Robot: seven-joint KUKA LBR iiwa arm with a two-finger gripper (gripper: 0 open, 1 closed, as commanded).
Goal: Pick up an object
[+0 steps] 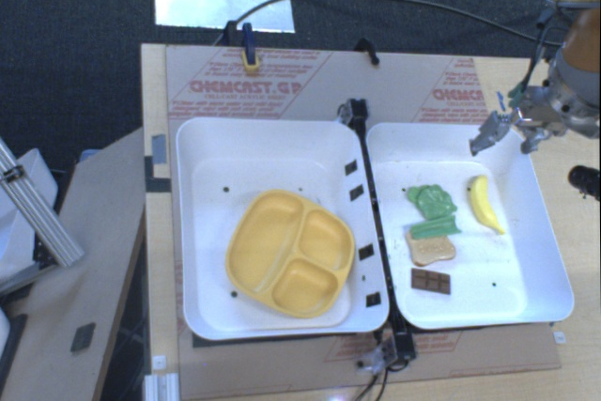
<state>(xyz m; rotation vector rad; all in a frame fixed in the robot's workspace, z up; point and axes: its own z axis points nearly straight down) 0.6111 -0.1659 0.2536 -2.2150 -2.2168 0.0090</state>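
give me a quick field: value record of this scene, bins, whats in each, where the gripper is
left bin: yellow divided plate
right bin: banana, green broccoli toy, toast-like piece, chocolate bar
gripper: above the right bin's far right corner, fingers apart, holding nothing
nearest object to gripper: banana
task state: no object picked up yet
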